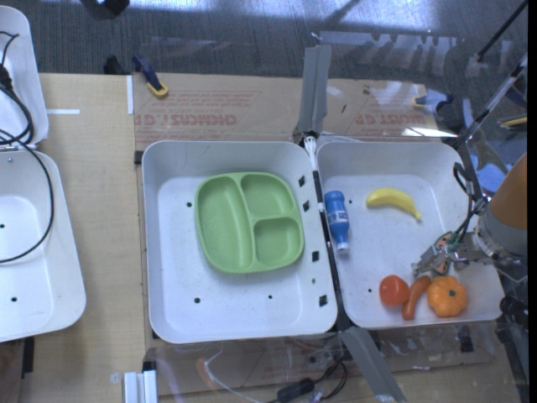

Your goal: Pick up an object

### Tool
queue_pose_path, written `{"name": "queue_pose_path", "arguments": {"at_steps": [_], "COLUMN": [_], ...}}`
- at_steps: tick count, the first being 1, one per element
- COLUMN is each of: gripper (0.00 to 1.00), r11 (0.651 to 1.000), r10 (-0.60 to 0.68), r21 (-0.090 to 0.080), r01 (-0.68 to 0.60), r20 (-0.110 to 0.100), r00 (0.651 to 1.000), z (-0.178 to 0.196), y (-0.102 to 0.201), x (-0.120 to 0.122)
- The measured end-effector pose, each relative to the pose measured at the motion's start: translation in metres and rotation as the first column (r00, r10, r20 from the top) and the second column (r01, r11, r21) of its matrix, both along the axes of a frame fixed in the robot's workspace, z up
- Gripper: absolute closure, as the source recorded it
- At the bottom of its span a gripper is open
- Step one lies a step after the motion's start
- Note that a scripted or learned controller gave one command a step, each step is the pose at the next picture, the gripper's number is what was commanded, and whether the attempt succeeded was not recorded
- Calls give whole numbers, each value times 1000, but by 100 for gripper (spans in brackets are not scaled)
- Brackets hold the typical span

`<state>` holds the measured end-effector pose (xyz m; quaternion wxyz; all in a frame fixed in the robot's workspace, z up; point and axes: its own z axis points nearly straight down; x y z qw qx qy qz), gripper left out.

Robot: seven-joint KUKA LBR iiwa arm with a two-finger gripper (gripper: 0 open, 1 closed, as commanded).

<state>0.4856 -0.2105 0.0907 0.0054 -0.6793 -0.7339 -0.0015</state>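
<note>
Looks like the approach step: the pincer hangs low in the right bin, just above the carrot, between tomato and orange. Can't tell how open it is. Next it needs a clean drop onto 1 item.

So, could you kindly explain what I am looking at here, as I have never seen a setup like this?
This is one camera fixed above a bench, looking down at a slant on two shallow white bins. The left bin holds a green divided plate. The right bin holds a banana, a blue bottle lying on its side, a tomato, a carrot and a small orange pumpkin. The robot arm reaches in from the right; its end effector hangs low just above the carrot and pumpkin. I see nothing held between its fingers.
</note>
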Motion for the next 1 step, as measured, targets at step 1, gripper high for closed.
{"name": "queue_pose_path", "arguments": {"at_steps": [1], "gripper": [100], "r11": [1000], "r10": [-4], "r21": [-5], "r01": [4], "r20": [3], "r00": [1000], "z": [9], "y": [-2], "x": [1]}}
